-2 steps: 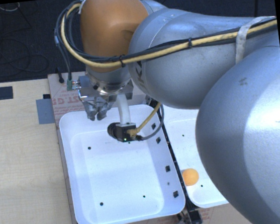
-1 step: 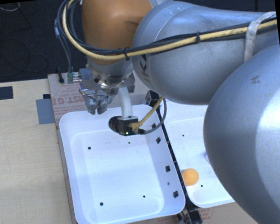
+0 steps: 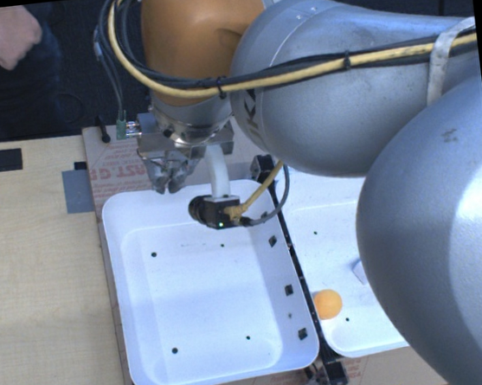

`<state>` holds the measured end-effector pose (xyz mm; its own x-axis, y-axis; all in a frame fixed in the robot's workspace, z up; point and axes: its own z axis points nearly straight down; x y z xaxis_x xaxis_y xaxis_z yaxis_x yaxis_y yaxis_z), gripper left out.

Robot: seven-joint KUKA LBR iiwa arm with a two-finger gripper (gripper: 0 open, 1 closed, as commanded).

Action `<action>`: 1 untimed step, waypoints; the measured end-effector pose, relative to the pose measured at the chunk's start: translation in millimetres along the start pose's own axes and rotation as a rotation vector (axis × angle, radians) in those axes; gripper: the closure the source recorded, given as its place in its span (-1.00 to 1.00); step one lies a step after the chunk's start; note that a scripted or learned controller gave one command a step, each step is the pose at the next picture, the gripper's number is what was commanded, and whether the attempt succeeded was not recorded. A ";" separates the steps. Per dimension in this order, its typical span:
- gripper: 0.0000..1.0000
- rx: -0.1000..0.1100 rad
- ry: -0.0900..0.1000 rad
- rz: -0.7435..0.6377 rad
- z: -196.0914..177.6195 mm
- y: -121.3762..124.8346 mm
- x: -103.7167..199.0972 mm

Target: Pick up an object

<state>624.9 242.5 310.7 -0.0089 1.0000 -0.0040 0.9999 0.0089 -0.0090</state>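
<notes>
On your bench the two bins sit side by side: the gripper [image 3: 170,180] hangs over the far edge of the left bin [image 3: 136,331] with nothing visibly held, while the ball [image 3: 327,304] lies by the right bin's [image 3: 351,339] near-left corner, likely needing a traverse.

The pale wooden bench [image 3: 34,282] bears 2 white bins, left bin [image 3: 136,331] just beside right bin [image 3: 355,339].
</notes>
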 end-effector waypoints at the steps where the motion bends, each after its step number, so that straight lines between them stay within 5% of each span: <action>1: 1.00 0.007 -0.002 0.008 154.1 -8.2 1.2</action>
<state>615.3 243.0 156.7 -0.0006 1.0000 -0.0064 0.9999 0.0005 -0.0160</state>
